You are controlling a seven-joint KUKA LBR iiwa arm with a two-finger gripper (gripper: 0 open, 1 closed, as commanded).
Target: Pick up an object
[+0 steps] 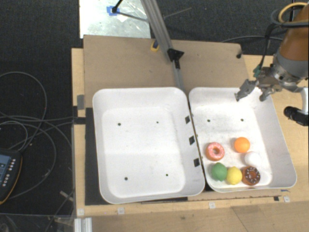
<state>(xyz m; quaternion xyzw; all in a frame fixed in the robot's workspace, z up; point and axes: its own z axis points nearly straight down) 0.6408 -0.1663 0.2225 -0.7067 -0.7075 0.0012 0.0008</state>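
Two white bins (145, 100) — and six small items: two doughnuts (215, 151), four round fruit-like pieces (242, 144).

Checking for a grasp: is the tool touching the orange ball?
Apart. The camera view shows the tool over the right bin's far end, with bare white floor between it and the orange ball.

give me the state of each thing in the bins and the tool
tool: open, holding nothing, above the right bin's far edge
pink donut: lying flat in the right bin
orange ball: resting loose
white ball: resting loose
green ball: resting loose
yellow ball: resting loose
brown donut: lying flat
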